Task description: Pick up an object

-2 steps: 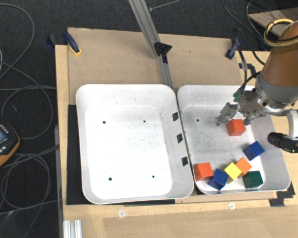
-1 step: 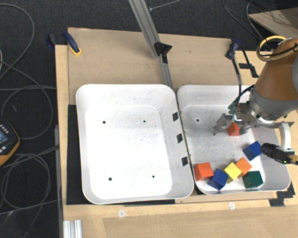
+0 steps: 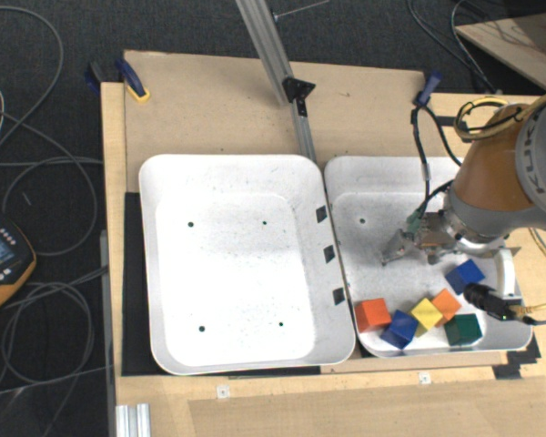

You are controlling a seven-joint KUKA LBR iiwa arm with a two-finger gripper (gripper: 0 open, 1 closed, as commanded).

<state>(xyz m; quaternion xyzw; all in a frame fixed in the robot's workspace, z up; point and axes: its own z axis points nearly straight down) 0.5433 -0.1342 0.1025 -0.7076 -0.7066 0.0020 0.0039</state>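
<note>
Your gripper (image 3: 402, 247) hangs with jaws spread and nothing between them over the right bin (image 3: 382, 189); the blocks, the orange block (image 3: 374, 313) among them, crowd its near edge

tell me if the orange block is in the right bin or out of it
In. The orange block lies on the right bin floor near its front left corner, beside the blue block.

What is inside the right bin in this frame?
The right bin holds blocks along its near edge: orange, blue, yellow, green, another orange and another blue. The gripper hangs above the bin floor. The arm covers the bin's far right.
</note>
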